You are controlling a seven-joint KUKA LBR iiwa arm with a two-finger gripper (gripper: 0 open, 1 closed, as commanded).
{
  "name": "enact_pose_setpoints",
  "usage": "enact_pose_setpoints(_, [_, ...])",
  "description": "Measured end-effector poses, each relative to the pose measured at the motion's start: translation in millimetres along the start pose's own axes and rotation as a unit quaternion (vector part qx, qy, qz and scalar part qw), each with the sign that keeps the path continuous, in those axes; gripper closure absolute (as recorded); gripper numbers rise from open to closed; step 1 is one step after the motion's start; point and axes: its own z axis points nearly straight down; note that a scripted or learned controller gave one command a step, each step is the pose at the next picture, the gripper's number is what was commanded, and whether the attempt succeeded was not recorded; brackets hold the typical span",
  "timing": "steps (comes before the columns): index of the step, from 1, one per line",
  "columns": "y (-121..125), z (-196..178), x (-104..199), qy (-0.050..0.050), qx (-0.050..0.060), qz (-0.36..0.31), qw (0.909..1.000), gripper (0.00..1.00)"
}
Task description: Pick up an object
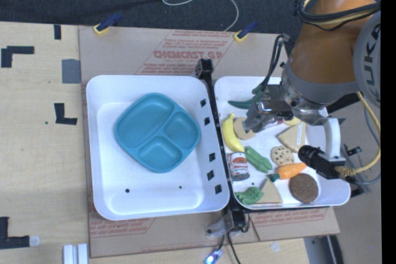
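Arm over the right bin, blue tray alone in the left one.

From my remote seat I saw the gripper (pixel 252 123) hanging above the upper left part of the right bin (pixel 337 200), just beside the banana (pixel 232 134) at its 3 o'clock; whether it was clenched or released I could not tell (the wrist hid too much). Below it, toward 6 o'clock, lay a green pod (pixel 258 159), a small can (pixel 239 166), a spotted cookie (pixel 281 155), a carrot (pixel 291 170) and a brown round disc (pixel 304 187). The blue divided plate (pixel 158 132) sat in the left bin (pixel 105 188), well apart at 9 o'clock.
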Motion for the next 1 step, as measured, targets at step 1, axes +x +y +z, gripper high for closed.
enact_pose_setpoints(1, [-10.0,-125.5,84.5,0.001,-0.002,-0.002,1.0,1.0])
